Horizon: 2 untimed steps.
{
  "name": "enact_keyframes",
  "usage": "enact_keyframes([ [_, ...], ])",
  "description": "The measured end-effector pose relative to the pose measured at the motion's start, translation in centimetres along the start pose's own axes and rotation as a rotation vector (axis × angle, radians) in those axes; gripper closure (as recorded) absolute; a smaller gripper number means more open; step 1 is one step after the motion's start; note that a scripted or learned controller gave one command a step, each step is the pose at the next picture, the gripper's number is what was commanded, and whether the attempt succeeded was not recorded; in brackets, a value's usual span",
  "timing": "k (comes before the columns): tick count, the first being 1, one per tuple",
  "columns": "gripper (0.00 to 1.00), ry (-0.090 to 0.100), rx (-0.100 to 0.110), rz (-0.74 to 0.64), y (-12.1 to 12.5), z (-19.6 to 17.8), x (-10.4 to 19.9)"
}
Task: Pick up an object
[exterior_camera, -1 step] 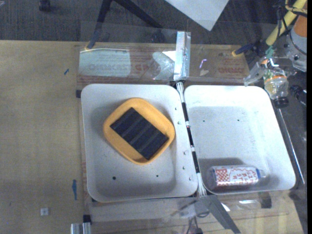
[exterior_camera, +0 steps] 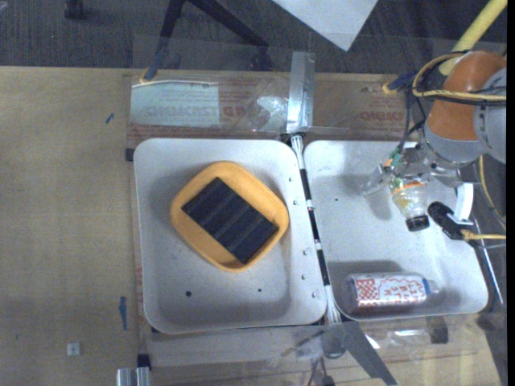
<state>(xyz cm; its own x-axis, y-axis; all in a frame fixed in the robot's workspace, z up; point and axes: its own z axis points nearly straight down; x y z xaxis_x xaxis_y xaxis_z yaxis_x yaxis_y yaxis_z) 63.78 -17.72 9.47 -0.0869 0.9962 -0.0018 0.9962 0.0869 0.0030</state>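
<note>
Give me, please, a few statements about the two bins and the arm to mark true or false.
1. The yellow tray with a dark ribbed insert lies in the left bin. True.
2. The red-and-white patterned tube lies in the left bin. False: it lies in the right bin, near its front edge.
3. The gripper is over the right bin. True.
4. The small clear bottle with a dark cap stands beside the yellow tray. False: it is in the right bin, just below the gripper.

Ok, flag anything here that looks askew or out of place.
The orange dish sits turned at an angle in the left bin. In the right bin, the tube lies on its side against the near wall. Nothing looks spilled or broken.
</note>
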Motion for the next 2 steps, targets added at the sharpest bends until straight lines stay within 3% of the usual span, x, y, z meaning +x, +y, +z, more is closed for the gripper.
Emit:
enact_keyframes([
  [1,1.00,-0.001,-0.003,0.000,0.1,-1.0,-0.1],
  [2,1.00,-0.001,-0.003,-0.458,3.5,-10.0,4.5],
])
